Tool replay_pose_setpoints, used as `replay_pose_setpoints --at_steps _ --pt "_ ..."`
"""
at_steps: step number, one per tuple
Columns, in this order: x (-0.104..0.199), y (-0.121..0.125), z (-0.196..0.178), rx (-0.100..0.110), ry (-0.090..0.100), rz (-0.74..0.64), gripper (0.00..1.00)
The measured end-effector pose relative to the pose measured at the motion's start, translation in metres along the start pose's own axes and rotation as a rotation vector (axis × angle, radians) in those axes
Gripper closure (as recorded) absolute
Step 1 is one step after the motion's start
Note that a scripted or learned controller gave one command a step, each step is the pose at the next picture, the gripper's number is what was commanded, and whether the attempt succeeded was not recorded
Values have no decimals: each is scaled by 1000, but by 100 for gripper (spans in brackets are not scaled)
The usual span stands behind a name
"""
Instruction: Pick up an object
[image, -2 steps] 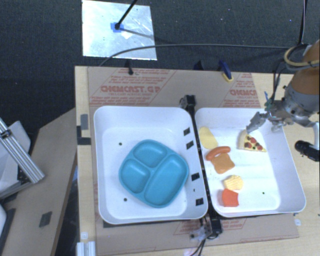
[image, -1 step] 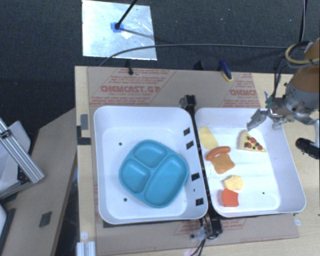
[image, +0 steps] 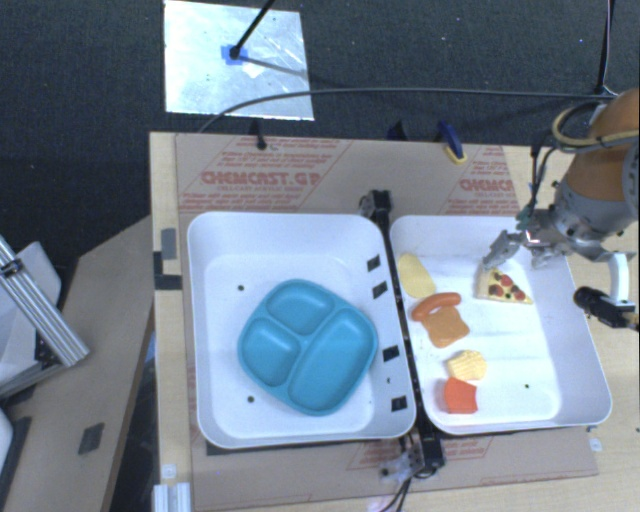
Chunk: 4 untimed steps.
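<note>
The right bin (image: 570, 370) holds several toy foods: a pizza slice (image: 503, 288), a pale yellow piece (image: 414, 272), a sausage (image: 436, 304) lying on a slice of toast (image: 449, 328), a crinkled yellow chip (image: 466, 365) and an orange-red piece (image: 460, 396). My gripper (image: 522, 250) hangs over the bin's far right part, just beyond the pizza slice. Its fingers are spread open, one fingertip (image: 497, 250) close to the slice's far corner. Nothing sits between them.
The left bin (image: 215, 300) carries a blue divided plate (image: 305, 345). A black divider with clips (image: 390, 300) runs between the bins. The arm with its orange band (image: 600, 170) comes in from the right, and a black part (image: 605, 303) juts over the right bin's rim.
</note>
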<state>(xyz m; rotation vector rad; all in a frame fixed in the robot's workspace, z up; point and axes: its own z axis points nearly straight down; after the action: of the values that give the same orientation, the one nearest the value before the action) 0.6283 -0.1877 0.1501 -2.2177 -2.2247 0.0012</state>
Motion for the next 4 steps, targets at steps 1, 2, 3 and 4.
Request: replay_pose_setpoints --at_steps 1,2,3,4 --pt "-1 -1 42 0 0 1 0" --pt "-1 0 66 -1 0 -1 0" --pt "-1 1 53 -6 -2 -2 100" --pt "6 -2 -6 -6 -1 -2 100"
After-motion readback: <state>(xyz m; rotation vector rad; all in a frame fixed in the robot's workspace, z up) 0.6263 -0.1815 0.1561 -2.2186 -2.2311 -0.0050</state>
